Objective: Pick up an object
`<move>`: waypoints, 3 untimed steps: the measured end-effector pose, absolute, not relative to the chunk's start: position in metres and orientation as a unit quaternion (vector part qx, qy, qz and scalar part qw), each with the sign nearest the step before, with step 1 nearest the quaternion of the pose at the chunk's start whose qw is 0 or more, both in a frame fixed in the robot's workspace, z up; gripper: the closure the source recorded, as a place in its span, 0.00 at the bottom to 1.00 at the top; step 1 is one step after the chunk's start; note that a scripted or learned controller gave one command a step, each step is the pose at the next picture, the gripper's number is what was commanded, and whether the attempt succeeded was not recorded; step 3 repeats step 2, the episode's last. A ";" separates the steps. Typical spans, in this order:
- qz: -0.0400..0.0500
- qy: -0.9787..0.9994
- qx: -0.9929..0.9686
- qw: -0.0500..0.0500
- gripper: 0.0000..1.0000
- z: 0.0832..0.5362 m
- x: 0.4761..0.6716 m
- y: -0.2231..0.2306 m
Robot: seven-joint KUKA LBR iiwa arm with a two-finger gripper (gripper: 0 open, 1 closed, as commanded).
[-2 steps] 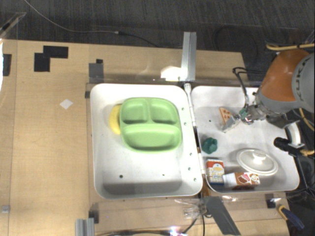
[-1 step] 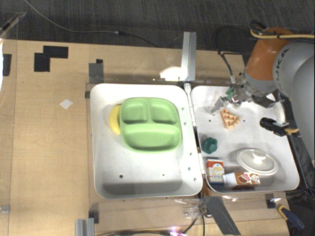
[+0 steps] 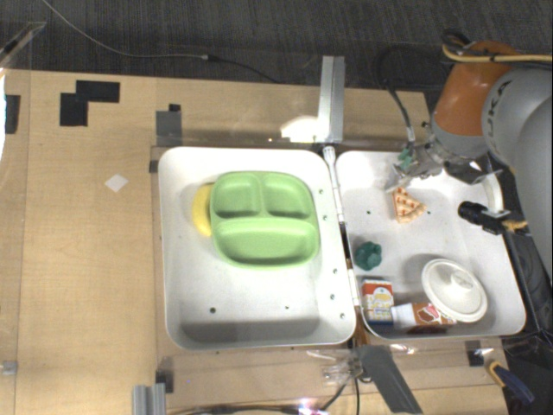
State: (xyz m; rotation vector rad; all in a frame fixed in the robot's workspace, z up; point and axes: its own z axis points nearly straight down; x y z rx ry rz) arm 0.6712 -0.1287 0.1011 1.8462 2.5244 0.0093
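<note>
The pizza slice (image 3: 408,205) lies in the right bin (image 3: 510,271), its tip pointing up toward the gripper (image 3: 417,163) just above it; whether the gripper is open, I cannot tell. The same bin holds a green lump (image 3: 369,253), a white bowl (image 3: 454,290) and a small carton (image 3: 378,300). The left bin (image 3: 186,258) holds a green divided plate (image 3: 263,217) over a yellow thing (image 3: 201,210).

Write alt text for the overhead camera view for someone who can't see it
A grey robot arm reaches in from the right, its gripper at the far edge of the right bin, just above a waffle slice. That bin also holds a green lump, a small carton and a white bowl. The left bin holds a green divided plate over something yellow.
</note>
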 end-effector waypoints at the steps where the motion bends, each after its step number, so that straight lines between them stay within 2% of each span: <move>1: 0.002 0.791 0.611 0.003 1.00 0.171 0.671 -0.089; 2: 0.002 0.742 0.670 0.002 1.00 0.247 0.629 -0.065; 3: 0.002 0.742 0.670 0.002 1.00 0.247 0.629 -0.065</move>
